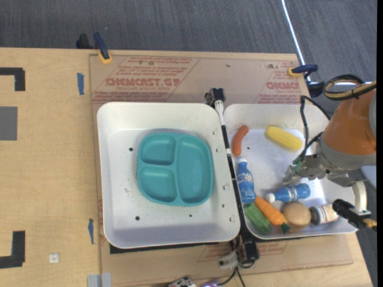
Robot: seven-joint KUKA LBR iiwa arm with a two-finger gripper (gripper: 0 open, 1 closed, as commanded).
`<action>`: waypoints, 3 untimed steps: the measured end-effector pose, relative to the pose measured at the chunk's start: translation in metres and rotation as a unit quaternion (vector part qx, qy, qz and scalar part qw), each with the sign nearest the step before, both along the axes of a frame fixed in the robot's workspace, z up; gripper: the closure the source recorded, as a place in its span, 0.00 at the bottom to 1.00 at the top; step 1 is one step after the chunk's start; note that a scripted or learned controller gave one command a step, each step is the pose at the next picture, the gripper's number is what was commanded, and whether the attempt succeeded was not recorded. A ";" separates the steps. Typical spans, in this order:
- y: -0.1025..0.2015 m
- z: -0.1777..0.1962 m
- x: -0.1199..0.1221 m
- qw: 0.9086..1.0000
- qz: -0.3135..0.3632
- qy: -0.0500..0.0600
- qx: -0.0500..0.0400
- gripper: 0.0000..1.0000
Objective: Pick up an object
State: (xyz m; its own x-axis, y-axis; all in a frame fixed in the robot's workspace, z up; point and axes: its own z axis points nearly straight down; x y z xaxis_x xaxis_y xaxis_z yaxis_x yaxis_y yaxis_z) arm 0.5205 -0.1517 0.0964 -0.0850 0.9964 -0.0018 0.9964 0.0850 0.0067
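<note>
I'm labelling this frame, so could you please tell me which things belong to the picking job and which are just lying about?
Job: claw, blue bottle beneath it, corn cob, sausage, carrot, potato.

Lying about: teal divided plate, clamps, cardboard sheet.

A robotics lab or test cell is suggested: two white bins (114, 178) are set on a plywood bench (48, 160) marked with tape, clamps (103, 48) are fixed at its edge, cables (335, 88) are run across, and grey carpet (179, 11) is seen beyond.
</note>
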 end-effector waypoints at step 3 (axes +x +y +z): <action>0.036 0.000 -0.038 1.000 -0.018 -0.002 -0.001 1.00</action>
State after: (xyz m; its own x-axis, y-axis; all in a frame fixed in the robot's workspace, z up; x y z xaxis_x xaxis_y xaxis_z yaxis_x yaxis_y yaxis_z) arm 0.4822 -0.1158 0.0967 -0.0488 0.9988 -0.0030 0.9988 0.0488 0.0104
